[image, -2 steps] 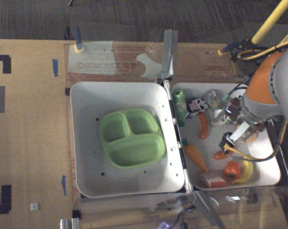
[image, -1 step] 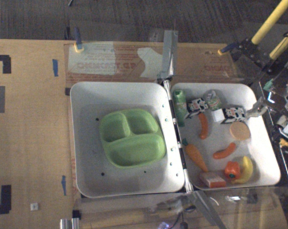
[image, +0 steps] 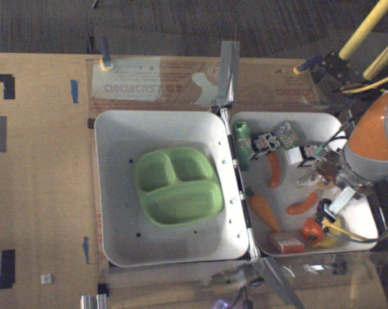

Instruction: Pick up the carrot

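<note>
1. Green plastic comes first: a divided plate [image: 178,187] lies in the middle of the left bin [image: 110,230], with nothing else on it or beside it.
2. Just past the wall between the two bins, a green bottle [image: 242,145] lies along the left wall of the right bin [image: 367,237].
3. The carrot [image: 263,212] lies flat on the floor of the right bin, near its left wall and towards the front. It is slanted, with its thicker end up-left and its tip pointing down-right. Nothing touches it or covers it.
4. Two other orange pieces could be mistaken for it: a curved one [image: 274,170] farther back and a reddish one [image: 302,205] to its right. A small red box [image: 287,243] sits just in front of the carrot's tip.
5. The gripper [image: 319,172] hangs at the right side of the same bin, among small clutter and well apart from the carrot. It holds nothing that can be made out, and whether it is wide or narrow cannot be told from this view.
6. I judge the step in hand to be the approach, with no grasp yet begun. The next move calls for travel leftward and towards the front, a turn of the wrist to close across the carrot's slanted body, and a descent that clears the red box.
</note>
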Available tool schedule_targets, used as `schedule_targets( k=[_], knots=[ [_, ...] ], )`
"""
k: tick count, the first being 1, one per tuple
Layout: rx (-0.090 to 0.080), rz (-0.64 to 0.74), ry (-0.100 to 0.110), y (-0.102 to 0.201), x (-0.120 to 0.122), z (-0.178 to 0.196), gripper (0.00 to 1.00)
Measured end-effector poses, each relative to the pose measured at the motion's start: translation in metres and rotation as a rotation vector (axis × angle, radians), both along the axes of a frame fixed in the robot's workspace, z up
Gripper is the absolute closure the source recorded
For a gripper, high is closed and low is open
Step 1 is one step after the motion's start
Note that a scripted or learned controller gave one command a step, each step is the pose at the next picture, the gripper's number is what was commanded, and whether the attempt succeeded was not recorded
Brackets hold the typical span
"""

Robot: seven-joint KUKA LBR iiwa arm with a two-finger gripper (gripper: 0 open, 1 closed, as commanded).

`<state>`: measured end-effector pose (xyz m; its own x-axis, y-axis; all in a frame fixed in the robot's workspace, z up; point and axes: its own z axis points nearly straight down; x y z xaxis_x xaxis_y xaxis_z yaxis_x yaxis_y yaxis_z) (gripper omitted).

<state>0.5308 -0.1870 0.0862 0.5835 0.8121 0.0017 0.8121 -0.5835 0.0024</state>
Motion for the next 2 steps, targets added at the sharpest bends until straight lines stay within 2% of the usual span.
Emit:
schedule_targets(
  k=[1, 2],
  knots=[
    [0.0, -0.001, -0.001, 0.0, 0.001, 0.01, 1.0],
    [-0.004, 0.736, 0.0, 0.017, 0.021, 0.11, 1.0]
  ],
)
